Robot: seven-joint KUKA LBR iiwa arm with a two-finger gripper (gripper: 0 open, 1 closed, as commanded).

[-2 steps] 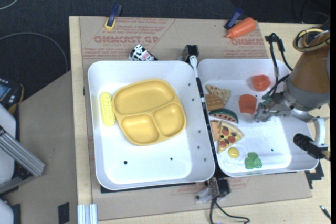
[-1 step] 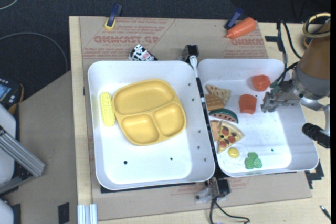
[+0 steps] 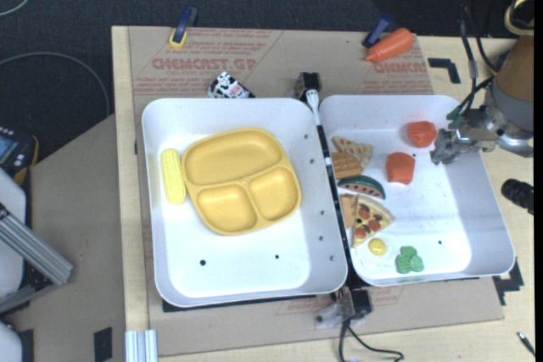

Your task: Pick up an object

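Observation:
My gripper (image 3: 445, 150) hangs over the right side of the right bin (image 3: 475, 220), just right of a round red piece (image 3: 420, 132). A red block-like piece (image 3: 400, 167) lies a little lower left of it. Toy food lies along the bin's left side: a waffle (image 3: 349, 156), a watermelon slice (image 3: 361, 186), a pizza slice (image 3: 369, 219), a fried egg (image 3: 377, 247) and a green broccoli piece (image 3: 410, 260). I see nothing between the fingers.
The left bin (image 3: 165, 250) holds a yellow divided plate (image 3: 240, 180) and a corn cob (image 3: 173, 175). An orange carrot-like toy (image 3: 390, 45) and a small black-and-white toy (image 3: 229, 86) lie on the bench behind the bins.

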